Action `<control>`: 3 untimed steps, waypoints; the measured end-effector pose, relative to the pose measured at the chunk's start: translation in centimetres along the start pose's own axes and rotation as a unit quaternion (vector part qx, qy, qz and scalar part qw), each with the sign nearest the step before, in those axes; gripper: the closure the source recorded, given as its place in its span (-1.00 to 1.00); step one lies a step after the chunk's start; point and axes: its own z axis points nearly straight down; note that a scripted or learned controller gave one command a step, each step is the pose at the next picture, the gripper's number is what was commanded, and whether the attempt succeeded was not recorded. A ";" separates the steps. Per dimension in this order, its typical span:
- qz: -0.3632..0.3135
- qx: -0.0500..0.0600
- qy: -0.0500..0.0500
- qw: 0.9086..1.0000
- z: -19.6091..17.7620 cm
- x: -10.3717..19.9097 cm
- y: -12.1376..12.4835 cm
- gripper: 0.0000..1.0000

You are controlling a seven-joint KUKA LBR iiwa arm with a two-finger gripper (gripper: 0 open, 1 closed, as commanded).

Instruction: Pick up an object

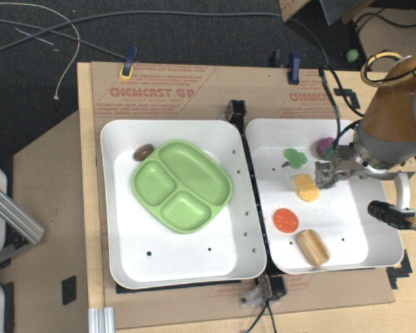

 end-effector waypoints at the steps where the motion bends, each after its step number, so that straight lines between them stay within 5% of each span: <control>1: 0.000 -0.001 0.000 1.000 4.5 0.2 0.6 -1.00; 2: 0.000 -0.004 -0.001 1.000 3.1 0.2 0.8 1.00; 3: -0.001 -0.007 -0.002 1.000 -1.5 0.9 0.9 1.00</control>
